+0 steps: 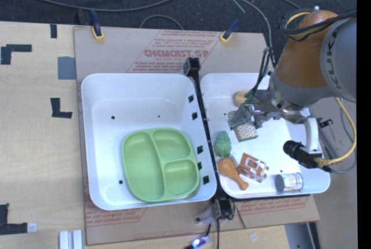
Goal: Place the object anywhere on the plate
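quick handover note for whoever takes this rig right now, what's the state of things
Gripper: low in the right bin, at a small checkered block; whether it is open or shut cannot be told, so count nothing as held.
Plate: green, three compartments, in the left bin, with nothing on it.
Other items in the right bin: green leafy piece, drumstick, orange-and-white piece, small can, yellow piece by the arm.
Done: nothing placed.
Left: secure one object, carry it across the divider, set it anywhere on the plate.
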Robot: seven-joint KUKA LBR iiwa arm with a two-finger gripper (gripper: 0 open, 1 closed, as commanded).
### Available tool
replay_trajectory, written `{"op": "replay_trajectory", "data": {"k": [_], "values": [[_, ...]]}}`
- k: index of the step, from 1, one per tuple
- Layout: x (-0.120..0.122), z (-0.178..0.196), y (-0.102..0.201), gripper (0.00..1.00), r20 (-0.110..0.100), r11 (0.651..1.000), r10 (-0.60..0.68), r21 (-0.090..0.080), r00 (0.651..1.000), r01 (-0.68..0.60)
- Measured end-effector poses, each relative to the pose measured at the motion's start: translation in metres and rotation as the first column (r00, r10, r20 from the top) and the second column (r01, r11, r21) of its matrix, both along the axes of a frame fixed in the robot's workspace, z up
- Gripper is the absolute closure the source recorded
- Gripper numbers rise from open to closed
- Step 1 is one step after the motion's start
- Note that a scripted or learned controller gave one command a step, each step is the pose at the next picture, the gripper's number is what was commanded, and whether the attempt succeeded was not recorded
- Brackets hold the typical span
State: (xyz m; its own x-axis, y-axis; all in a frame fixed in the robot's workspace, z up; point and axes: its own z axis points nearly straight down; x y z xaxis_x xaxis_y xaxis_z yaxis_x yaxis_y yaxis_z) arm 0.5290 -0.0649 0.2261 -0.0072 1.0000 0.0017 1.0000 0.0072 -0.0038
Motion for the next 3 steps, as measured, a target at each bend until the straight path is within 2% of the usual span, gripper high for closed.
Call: {"op": "replay_trajectory", "data": {"k": [2,3], "values": [[-0.012,-0.008,0.096,1.0,0.0,1.0,-0.001,-0.001,1.0,0.001],[-0.016,-0.003,0.159,1.0,0.0,1.0,0.001,-0.001,1.0,-0.001]]}}
